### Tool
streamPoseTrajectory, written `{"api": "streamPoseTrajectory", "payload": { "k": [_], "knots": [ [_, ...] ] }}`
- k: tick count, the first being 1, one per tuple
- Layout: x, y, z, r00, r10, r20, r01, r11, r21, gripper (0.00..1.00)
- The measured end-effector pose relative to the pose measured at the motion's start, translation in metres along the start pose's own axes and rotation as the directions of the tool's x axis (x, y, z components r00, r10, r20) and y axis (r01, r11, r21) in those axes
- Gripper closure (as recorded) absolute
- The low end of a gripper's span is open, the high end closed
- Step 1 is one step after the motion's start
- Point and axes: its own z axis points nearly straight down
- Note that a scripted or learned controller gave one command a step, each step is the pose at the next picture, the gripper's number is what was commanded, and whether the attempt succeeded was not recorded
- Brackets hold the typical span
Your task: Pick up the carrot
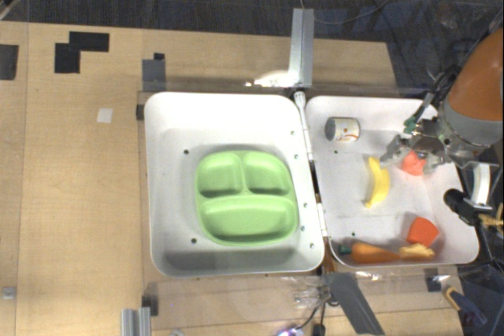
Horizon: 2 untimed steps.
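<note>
- Carrot (378, 252) lies in the right bin (346, 193), flat along that bin's near wall, close to its near-left corner.
- Its long axis runs left to right across the view, the thicker orange end toward the left and the paler, tapering end toward the right.
- An orange-red block (422, 231) sits just beside the carrot's right end, slightly farther back.
- Pincer (411, 156) hangs over the far right part of the same bin, well apart from the carrot, which lies nearer the camera and to its left.
- Whether the pincer is wide or narrow I cannot tell; a small reddish thing (413, 162) shows right at it, though a grip on it is not clear.
- Banana (378, 182) lies between the pincer and the carrot, and a small grey can (342, 129) rests on its side near the bin's far-left corner.
- Left bin (165, 169) holds a green divided plate (246, 196) on the worktop (71, 193).
</note>
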Motion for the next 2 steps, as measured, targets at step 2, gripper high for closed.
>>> {"api": "streamPoseTrajectory", "payload": {
  "k": [2],
  "knots": [
    [0.029, -0.026, -0.029, 0.831, 0.557, 0.0, -0.557, 0.831, 0.0, 0.0]
  ]
}}
